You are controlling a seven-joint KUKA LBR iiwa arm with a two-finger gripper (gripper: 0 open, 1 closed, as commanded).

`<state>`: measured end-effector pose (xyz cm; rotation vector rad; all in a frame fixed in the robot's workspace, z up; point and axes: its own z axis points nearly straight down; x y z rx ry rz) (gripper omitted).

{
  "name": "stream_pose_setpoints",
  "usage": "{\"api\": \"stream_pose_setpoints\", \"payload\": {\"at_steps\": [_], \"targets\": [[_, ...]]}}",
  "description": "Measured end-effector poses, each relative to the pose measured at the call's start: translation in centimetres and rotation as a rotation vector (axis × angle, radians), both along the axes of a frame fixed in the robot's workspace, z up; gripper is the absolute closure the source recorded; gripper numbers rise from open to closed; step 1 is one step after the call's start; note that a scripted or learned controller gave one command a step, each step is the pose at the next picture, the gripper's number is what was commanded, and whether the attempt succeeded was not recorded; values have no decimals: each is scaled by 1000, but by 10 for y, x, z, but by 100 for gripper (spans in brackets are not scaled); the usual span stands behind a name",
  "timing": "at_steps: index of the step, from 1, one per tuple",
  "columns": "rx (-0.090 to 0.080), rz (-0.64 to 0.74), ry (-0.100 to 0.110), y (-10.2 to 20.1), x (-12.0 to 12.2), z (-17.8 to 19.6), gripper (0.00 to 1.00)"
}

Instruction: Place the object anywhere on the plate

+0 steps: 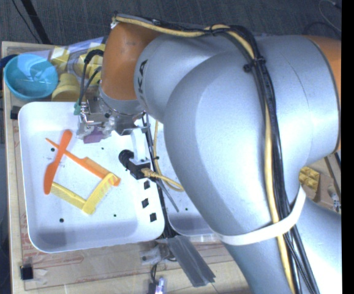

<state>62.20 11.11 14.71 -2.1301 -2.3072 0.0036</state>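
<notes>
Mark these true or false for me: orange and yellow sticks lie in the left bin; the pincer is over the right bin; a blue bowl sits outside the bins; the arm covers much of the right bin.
1. Orange and yellow plastic sticks lie in the left shallow white bin. True.
2. The pincer is over the right bin. False: it is over the left bin's upper part.
3. A light blue bowl sits outside the bins. True.
4. The grey arm covers much of the right white bin. True.

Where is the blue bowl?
The blue bowl sits at the top left of the camera view, on the bench just outside the left bin's far corner, beside some yellow things.
</notes>
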Motion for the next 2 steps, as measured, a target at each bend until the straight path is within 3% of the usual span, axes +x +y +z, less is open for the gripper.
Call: {"api": "stream_pose_setpoints", "payload": {"at_steps": [1,2], "targets": [[1,48,0,-34,27,44,100],[0,4,0,-80,34,44,100]]}}
